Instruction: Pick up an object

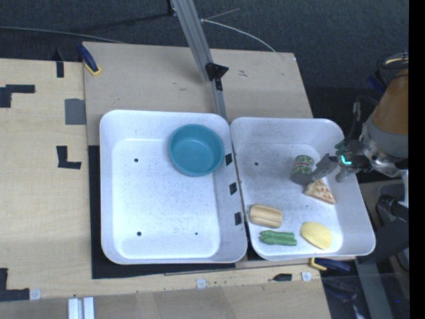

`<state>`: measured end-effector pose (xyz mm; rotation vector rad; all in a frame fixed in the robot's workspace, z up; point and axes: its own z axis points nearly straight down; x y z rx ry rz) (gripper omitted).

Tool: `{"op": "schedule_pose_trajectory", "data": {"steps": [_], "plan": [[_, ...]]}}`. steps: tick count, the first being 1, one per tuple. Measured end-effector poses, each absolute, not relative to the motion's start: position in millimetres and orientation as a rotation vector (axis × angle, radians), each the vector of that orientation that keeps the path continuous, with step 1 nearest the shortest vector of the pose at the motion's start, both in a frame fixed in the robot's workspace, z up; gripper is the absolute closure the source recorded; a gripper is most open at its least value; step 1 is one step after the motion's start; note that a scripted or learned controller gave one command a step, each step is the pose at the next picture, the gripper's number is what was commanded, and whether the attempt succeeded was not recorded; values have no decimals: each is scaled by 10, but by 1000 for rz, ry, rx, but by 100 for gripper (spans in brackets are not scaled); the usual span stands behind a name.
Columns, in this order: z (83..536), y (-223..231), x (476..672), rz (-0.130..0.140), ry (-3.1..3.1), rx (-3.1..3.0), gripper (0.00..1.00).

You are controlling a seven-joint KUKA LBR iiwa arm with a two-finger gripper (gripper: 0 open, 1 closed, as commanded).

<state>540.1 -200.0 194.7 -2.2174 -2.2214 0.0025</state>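
In the right bin (265, 138) lie a small green-grey can (303, 168), a pizza-slice toy (321, 193), a bread roll (265, 214), a green pea pod (277, 238) and a yellow lemon-like piece (316, 235). My gripper (330, 175) hangs at the bin's right side, just right of the can and above the pizza slice. Its two dark fingers stand apart, open, with nothing between them. A blue bowl (196, 149) sits at the back of the left bin (126, 198).
A slanted metal pole (199, 42) comes down from the top to the gap between the bins. The grey and orange arm (392, 121) reaches in from the right, over the right bin's rim. Black tape marks dot the wooden bench at left.
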Motion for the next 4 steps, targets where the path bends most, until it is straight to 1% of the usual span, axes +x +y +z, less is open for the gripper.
{"op": "schedule_pose_trajectory", "data": {"steps": [1, 2, 3, 4], "plan": [[1952, -2000, 5405, 2, -2222, -2218, 0], [1405, -2034, 5488, 6, -2220, -2217, 0], [942, -2066, 5515, 1, -2232, -2231, 0], [1102, -2078, 5549, -6, -2241, -2237, 100]]}}
